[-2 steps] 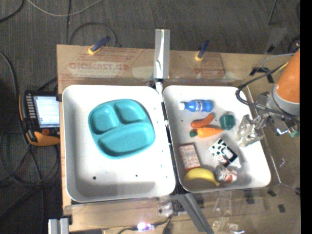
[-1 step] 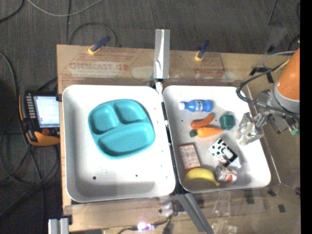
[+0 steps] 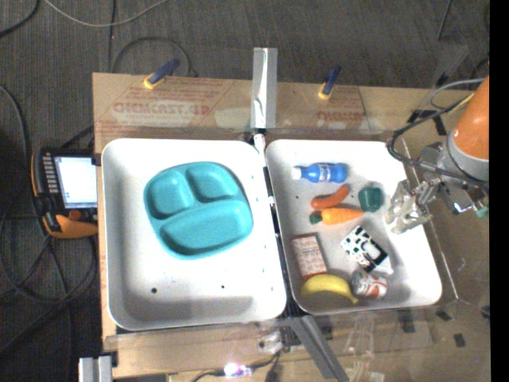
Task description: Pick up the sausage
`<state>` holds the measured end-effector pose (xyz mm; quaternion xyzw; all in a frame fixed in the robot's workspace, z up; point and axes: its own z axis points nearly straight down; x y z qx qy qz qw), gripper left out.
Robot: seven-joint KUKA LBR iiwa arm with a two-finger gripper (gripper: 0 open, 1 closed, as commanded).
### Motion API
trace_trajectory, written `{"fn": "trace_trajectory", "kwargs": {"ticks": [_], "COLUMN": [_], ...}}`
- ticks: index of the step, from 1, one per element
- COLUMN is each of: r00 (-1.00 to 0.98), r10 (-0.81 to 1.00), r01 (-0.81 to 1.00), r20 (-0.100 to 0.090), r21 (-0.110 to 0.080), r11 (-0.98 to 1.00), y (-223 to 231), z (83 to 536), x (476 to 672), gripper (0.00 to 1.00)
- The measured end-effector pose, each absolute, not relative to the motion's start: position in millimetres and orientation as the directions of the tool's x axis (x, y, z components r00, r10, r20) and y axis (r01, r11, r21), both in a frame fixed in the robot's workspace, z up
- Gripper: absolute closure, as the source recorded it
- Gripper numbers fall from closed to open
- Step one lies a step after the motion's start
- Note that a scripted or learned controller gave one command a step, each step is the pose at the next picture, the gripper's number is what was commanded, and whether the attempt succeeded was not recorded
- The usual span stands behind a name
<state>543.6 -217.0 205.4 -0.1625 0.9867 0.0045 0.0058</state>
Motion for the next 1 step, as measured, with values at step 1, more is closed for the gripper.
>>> {"fn": "trace_trajectory", "kwargs": {"ticks": [1], "r00": [-0.947], "r10": [-0.32], "r01": [-0.32], "r20": [-0.016], "r21": [0.008], "r11": [0.947], "y": [-215.4], "z": [213.6], "x": [545.6], "gripper": [1.0]}}
